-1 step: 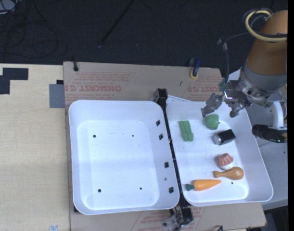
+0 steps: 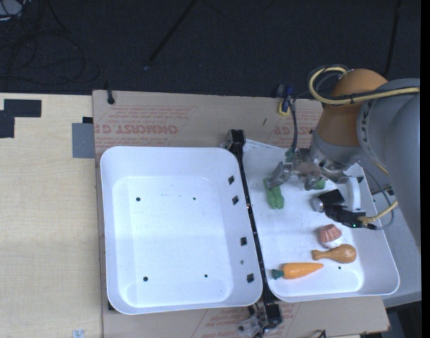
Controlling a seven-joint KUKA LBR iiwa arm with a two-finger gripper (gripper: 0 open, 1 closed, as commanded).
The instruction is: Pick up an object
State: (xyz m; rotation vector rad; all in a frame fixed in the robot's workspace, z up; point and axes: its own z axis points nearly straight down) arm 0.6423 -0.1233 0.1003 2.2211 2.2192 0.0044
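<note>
In the right bin point(image 2: 383, 277), the pincer point(image 2: 276, 183) touches a green object point(image 2: 275, 198), its long axis running near to far; grip cannot be told.

Red printed lettering runs across the cardboard sheet point(image 2: 165, 118) under the bins, up and left of the end effector point(image 2: 276, 182); it appears upside down and is not legible.

We see a small green object point(image 2: 275, 198) lying in the right bin's point(image 2: 383, 280) upper left part, just below the gripper point(image 2: 276, 179).
</note>
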